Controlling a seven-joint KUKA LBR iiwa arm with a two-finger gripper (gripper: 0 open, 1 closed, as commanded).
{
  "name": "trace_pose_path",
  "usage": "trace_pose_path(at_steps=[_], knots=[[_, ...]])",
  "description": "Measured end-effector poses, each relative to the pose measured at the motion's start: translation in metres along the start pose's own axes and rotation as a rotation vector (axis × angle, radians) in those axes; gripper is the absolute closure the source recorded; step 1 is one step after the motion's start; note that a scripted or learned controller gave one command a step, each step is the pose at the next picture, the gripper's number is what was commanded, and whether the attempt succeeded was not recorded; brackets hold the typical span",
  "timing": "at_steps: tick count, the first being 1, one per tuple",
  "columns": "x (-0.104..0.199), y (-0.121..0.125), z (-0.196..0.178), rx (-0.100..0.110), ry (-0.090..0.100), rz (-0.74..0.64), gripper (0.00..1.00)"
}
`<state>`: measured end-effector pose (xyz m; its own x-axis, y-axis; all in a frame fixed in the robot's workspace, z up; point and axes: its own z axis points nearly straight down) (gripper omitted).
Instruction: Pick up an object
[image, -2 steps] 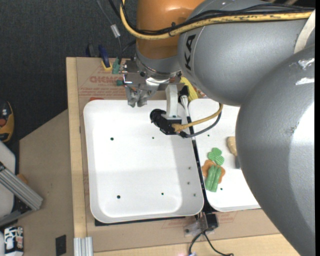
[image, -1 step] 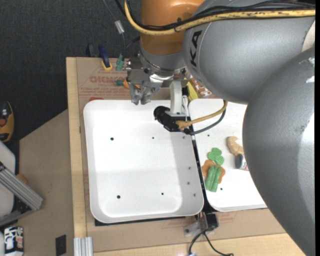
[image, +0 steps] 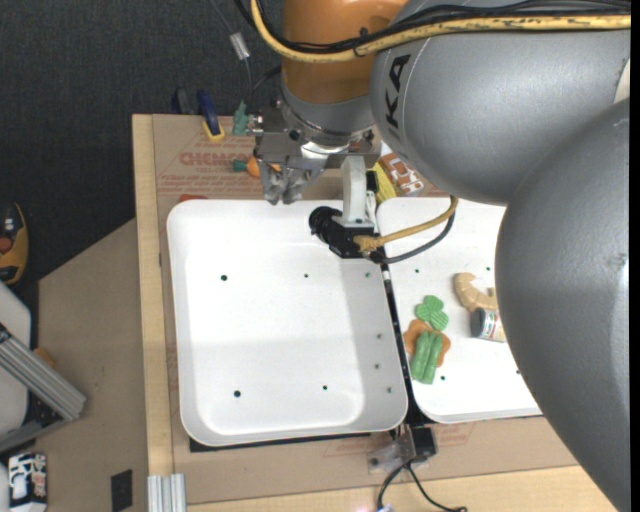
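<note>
The big grey arm (image: 500, 110) sweeps in from the right and fills the upper part of the view, its orange band (image: 330, 35) sitting just above the wrist. The gripper (image: 283, 190) hangs at the far edge of the left bin (image: 280, 400), right over the rim, fingertips pointing down toward the white floor below. The two fingers sit close together with nothing between them, though from this slanted angle it looks more like a narrow gap than a full close, so that call is a soft one. Beside the gripper, a white bracket (image: 356, 195) and a black fitting (image: 335, 232) hang off the wrist, with a yellowish cable (image: 425, 228) looping across to the right. Over in the right bin (image: 470, 405), well apart from the gripper, the objects lie in a loose cluster: a green toy piece (image: 428, 350) resting on something orange (image: 441, 344), with a second green bit (image: 432, 309) just above it. Near those sits a tan, curved item (image: 472, 290), and touching its lower end a small dark cylinder (image: 487, 325) lies on its side. Both bins rest on a cardboard sheet (image: 165, 150) with red print, and a few small coloured clips (image: 213, 118) stand along its far edge.
</note>
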<state>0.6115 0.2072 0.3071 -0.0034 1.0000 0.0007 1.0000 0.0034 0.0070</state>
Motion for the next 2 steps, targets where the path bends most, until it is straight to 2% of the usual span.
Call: trace_pose_path(at_steps=[1,2], knots=[[0.018,0.048,-0.159,-0.015,0.006,0.000,1.00],[0.017,0.057,-0.234,-0.005,0.002,0.002,1.00]])
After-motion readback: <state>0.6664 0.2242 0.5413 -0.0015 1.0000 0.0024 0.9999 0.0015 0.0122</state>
